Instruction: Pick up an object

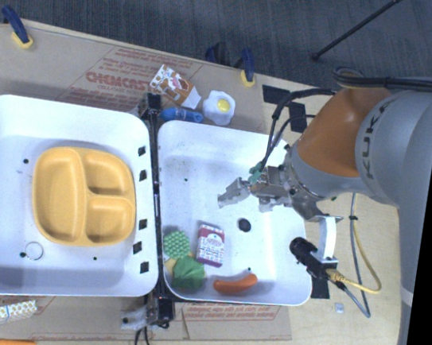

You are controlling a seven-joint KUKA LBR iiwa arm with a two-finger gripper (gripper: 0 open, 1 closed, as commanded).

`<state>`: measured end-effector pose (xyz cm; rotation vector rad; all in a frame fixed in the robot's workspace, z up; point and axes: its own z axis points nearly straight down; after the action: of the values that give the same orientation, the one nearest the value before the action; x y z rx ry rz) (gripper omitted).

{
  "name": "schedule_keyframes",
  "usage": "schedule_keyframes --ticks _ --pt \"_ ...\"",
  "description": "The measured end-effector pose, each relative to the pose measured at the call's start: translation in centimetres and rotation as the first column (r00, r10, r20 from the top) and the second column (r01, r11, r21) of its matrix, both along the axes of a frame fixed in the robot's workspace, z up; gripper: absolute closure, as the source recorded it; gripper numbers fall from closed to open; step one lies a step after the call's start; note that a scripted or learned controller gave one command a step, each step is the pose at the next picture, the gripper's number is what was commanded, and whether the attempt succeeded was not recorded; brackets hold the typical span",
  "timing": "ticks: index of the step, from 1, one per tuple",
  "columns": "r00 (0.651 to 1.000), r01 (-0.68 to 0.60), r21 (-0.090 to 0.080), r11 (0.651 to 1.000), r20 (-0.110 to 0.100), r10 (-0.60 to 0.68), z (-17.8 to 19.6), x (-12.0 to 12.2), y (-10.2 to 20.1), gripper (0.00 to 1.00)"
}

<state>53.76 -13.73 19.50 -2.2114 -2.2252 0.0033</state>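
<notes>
The right bin [203,154] holds a small red carton [210,245], an orange carrot-like piece [235,284], a green leafy toy [189,273] and a pale green textured piece [176,243], all near its front edge. A small dark round object [244,226] lies mid-bin. My gripper [230,193] hovers over the middle of this bin, up and left of the dark object and above the carton. It is open with nothing between its fingers.
The left bin [5,128] holds a yellow divided tray [84,195]. Behind the bins on the cardboard lie a snack packet [170,82], a white and yellow piece [220,106] and a blue item [181,114]. A wrapped packet [10,311] lies at the front left.
</notes>
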Motion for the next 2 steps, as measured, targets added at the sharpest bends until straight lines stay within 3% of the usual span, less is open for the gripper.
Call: schedule_keyframes --ticks 1,2 --pt "0.995 -0.100 0.000 0.995 0.000 0.100 -10.39 -3.47 0.67 0.00" --pt "0.994 -0.105 0.001 0.994 -0.002 0.105 -9.41 -3.45 0.68 1.00"
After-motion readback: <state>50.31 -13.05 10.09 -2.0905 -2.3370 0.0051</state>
